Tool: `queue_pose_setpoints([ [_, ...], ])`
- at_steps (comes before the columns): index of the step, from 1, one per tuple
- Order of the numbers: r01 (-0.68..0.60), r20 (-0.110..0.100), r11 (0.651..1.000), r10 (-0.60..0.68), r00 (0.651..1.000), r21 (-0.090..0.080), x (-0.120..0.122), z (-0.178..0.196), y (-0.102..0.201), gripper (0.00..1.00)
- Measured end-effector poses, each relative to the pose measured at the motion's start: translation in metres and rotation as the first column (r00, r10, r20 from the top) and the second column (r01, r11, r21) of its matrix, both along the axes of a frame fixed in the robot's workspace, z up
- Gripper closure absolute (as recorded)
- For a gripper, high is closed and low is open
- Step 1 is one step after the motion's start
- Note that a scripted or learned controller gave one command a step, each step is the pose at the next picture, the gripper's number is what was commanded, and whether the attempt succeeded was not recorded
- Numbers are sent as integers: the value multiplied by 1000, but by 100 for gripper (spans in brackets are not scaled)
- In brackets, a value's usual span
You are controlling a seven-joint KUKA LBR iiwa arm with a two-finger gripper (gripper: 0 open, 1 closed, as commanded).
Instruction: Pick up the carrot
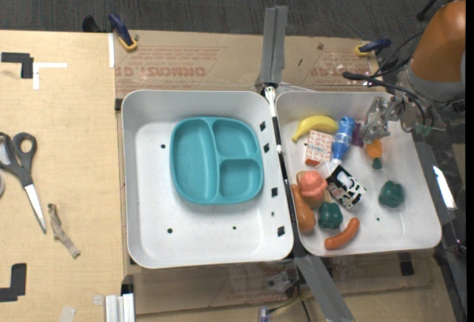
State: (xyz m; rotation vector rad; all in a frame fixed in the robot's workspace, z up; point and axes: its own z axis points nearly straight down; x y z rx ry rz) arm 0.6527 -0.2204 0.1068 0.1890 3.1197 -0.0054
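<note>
- Gripper (pixel 375 128) hangs over the upper right part of the right bin (pixel 424 235), its metal fingers pointing down; a small orange piece sits right under them, but whether they clamp it or stand apart cannot be told from this angle.
- That orange piece with a green end looks like the carrot (pixel 375 151): short, stubby, bright orange on top and dark green at its lower tip, lying near the bin's right wall, just beside the blue bottle.
- Beside it, to the left, the blue bottle (pixel 344 135) stands tilted, touching a small white and red box (pixel 318 146).
- A banana (pixel 313 125) lies along the bin's upper left.
- A dark green lump (pixel 391 195) sits alone toward the right wall.
- Near the bin's left wall a pink lump (pixel 312 184) rests on a long orange piece (pixel 302 212), with a black and white toy (pixel 345 187) and a green lump (pixel 330 217) just beside them.
- A red sausage (pixel 341 234) lies at the bottom.
- The left bin (pixel 141 187) holds a teal plate (pixel 217 160) with three compartments.
- Scissors (pixel 24 169) lie on the bench at far left.
</note>
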Motion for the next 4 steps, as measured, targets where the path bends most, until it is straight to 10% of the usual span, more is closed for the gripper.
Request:
queue_pose_setpoints([
  [1,-342,-11,940,342,940,3,-20,5,-1,100],
  [2,-278,-10,961,278,961,3,-39,143,44,100],
  [3,-406,-13,914,406,914,4,-90,22,9,100],
  [4,-764,-11,645,764,645,0,-55,-13,0,100],
])
